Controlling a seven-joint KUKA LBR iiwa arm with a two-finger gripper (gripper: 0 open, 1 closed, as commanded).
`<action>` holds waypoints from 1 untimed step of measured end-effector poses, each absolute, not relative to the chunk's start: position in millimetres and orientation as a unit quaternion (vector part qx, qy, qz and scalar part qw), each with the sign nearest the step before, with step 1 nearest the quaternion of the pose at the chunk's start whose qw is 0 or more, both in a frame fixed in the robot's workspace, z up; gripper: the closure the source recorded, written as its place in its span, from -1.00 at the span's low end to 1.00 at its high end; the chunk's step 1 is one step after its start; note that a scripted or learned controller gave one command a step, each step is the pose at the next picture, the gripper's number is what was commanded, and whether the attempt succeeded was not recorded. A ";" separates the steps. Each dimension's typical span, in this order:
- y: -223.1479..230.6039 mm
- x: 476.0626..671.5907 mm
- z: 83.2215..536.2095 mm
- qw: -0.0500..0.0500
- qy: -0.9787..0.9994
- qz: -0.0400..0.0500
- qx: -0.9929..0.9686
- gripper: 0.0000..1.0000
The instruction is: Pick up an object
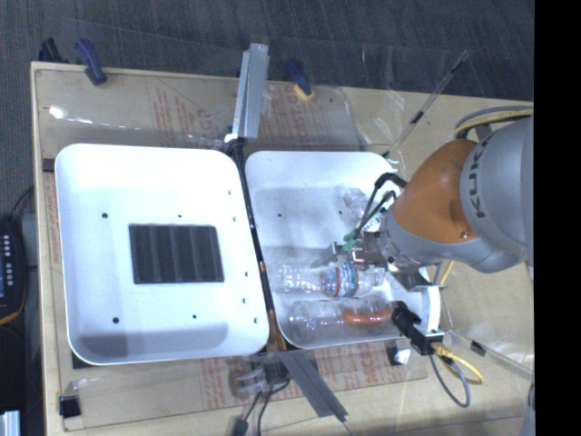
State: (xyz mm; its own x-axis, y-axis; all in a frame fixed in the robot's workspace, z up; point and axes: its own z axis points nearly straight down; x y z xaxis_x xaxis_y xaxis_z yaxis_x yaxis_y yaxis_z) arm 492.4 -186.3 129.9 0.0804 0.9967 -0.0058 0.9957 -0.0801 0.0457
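Note:
A clear plastic bottle (320, 280) with a red and blue label lies on its side in the right bin (281, 189). Below it lies a second clear bottle (313, 317) with an orange-red piece (365, 317) at its right end. A crumpled clear item (352, 198) rests nearer the bin's far side. My gripper (356, 252) hangs low over the labelled end of the first bottle, under the orange wrist band (434, 203). A dark ridged rectangular block (175, 252) lies flat in the left bin (91, 180).
A metal divider bar (250, 94) rises between the bins at the back. Blue clamps (90, 62) hold the board's far edge. Cables and a black fitting (413, 330) trail off the right bin's near right corner.

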 end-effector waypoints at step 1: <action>-168.4 496.1 95.2 0.005 0.758 0.003 0.652 -1.00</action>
